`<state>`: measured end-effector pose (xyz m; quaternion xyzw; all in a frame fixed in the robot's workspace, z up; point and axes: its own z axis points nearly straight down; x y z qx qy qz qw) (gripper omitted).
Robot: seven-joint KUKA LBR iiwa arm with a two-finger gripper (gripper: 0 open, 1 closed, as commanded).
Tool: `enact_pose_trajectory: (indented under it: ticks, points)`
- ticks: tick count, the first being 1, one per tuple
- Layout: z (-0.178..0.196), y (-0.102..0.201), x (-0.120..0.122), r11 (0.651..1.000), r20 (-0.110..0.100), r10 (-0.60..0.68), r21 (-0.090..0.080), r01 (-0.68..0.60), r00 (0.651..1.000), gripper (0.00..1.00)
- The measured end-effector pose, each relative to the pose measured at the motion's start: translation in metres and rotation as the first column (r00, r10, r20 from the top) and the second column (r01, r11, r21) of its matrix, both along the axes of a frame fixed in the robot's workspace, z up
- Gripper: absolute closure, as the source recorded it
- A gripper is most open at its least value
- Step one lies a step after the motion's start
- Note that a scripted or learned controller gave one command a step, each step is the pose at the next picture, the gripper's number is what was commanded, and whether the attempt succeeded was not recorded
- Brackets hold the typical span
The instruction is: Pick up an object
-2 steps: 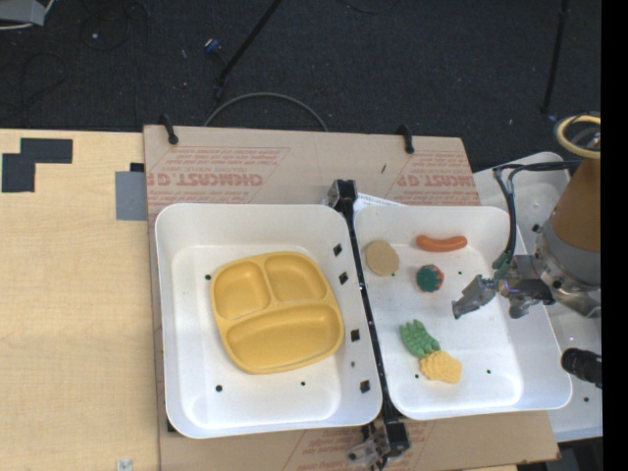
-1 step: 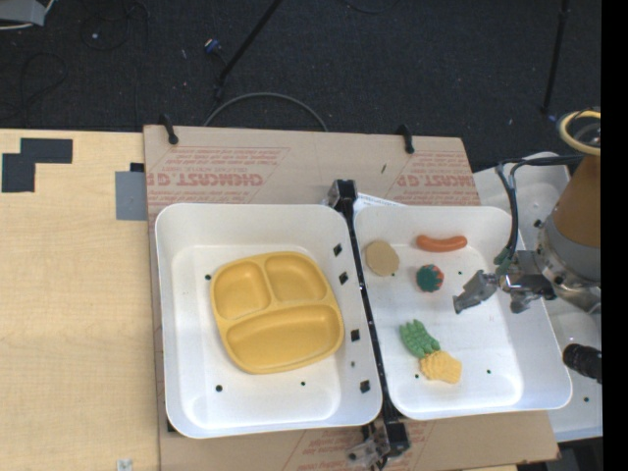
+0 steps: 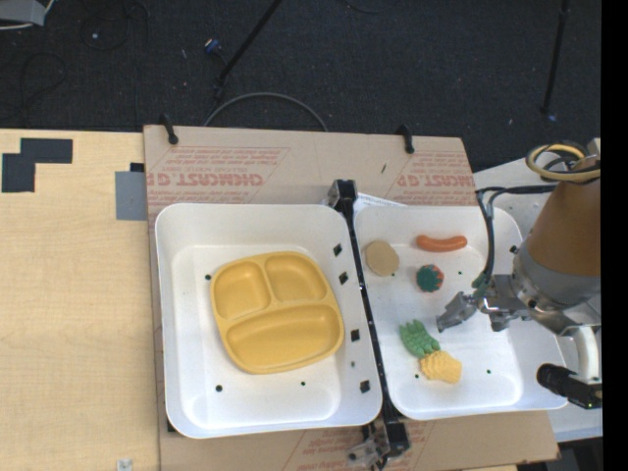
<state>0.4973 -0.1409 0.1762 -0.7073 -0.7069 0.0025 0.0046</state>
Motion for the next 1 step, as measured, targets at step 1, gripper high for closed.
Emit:
enact_pose_trajectory:
  ticks: [1]
  points:
    - [-0.0567,0.0073,-0.0096,1.0,0.0,0.0,0.001,0.0,1.0,0.0]
